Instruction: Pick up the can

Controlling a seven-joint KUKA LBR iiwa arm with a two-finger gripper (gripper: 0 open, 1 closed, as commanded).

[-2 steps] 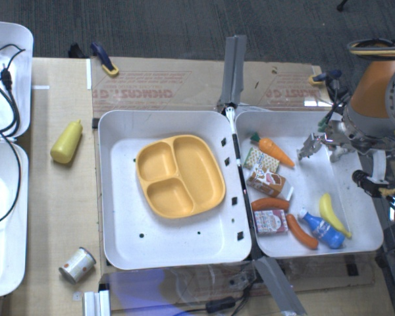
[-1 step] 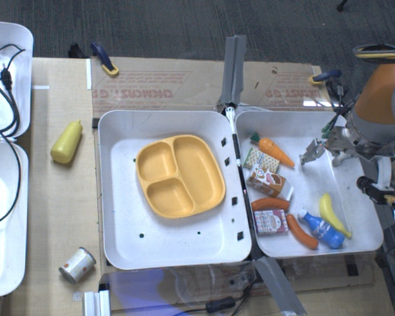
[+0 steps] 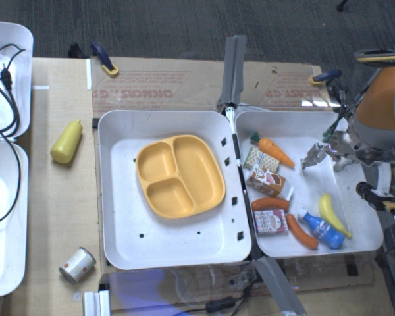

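The left shallow white bin (image 3: 118,196) holds a yellow three-compartment plastic plate (image 3: 180,174), sitting a little above the bin's middle with bare white floor around it on every side. The right shallow white bin (image 3: 303,127) is crowded along its left and lower parts: an orange toy carrot (image 3: 274,151) near the top, a small patterned carton (image 3: 261,161) below it, a brown juice-style box (image 3: 267,184), a red toy sausage (image 3: 270,204), a red-and-white packet (image 3: 271,222), a second orange sausage-like piece (image 3: 301,232), a blue bottle (image 3: 325,230) and a yellow toy banana (image 3: 332,214).

The two-finger metal gripper (image 3: 314,157) hangs over the upper right of the right bin, its fingers spread apart with nothing between them, clear of the carrot to its left and the banana below.

The small silver can with a red label (image 3: 77,264) lies on its side outside both bins, on the wooden bench (image 3: 66,203) just beyond the lower left corner of the left bin. A yellow mustard-style bottle (image 3: 66,142) lies on the bench farther up, left of the same bin. The bench between can and bottle is open.
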